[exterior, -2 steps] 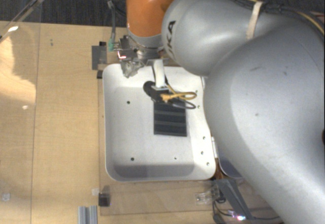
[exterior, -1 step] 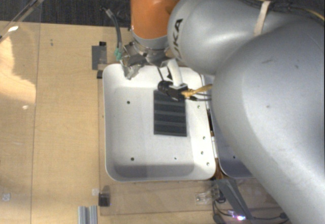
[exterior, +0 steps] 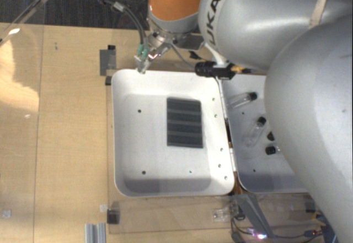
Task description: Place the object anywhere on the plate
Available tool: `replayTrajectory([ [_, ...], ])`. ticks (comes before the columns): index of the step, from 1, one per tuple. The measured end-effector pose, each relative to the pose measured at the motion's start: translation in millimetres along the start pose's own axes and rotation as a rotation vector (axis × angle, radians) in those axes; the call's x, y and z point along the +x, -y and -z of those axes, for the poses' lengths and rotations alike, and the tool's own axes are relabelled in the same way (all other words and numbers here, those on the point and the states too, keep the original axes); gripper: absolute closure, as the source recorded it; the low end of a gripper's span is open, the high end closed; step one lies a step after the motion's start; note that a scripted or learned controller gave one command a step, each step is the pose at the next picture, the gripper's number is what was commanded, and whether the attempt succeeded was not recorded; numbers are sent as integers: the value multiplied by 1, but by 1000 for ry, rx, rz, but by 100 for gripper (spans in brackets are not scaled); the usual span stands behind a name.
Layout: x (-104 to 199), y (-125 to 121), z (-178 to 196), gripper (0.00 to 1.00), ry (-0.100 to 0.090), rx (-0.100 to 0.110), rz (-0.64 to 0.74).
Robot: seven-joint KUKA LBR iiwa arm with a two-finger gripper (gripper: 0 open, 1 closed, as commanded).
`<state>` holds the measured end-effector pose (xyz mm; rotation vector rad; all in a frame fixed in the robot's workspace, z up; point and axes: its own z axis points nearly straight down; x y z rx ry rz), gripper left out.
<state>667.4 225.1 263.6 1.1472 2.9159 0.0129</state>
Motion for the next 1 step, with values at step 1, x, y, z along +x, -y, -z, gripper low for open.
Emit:
replayTrajectory([
  [1,0,7,-67,100,-3,5,-111],
])
